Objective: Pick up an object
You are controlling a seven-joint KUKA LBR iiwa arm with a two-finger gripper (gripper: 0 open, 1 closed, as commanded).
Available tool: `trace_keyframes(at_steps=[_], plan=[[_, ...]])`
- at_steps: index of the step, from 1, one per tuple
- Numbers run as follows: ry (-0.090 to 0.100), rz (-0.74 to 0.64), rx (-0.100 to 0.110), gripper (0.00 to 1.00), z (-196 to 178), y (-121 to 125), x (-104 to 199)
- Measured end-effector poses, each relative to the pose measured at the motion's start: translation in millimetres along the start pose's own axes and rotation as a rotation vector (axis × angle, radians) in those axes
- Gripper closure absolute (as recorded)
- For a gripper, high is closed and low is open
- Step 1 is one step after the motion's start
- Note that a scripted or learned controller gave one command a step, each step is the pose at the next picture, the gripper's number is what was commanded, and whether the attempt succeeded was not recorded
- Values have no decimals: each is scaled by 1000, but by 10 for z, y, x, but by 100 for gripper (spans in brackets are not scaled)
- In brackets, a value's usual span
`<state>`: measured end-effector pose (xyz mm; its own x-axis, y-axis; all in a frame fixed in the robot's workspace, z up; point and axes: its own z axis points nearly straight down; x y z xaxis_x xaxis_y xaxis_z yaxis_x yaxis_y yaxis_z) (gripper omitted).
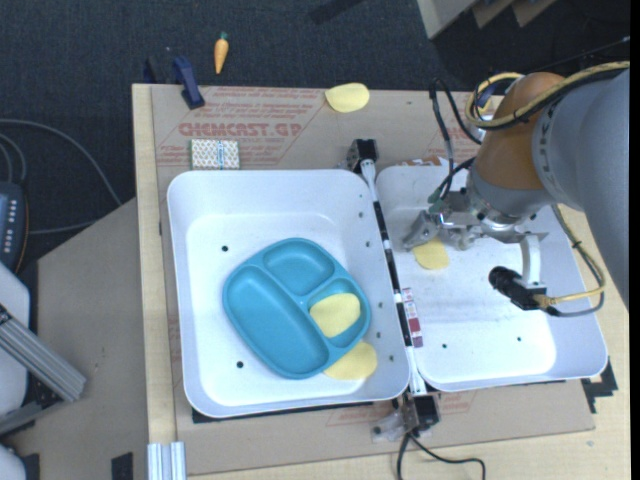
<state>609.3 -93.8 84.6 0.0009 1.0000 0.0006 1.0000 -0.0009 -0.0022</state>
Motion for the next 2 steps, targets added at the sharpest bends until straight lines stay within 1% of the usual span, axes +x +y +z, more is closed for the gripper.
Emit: trace_keyframes(at_steps=[1, 2], plan=[[0, 0, -1, 100, -100, 4, 2], [0, 0, -1, 0, -99, 3, 2]])
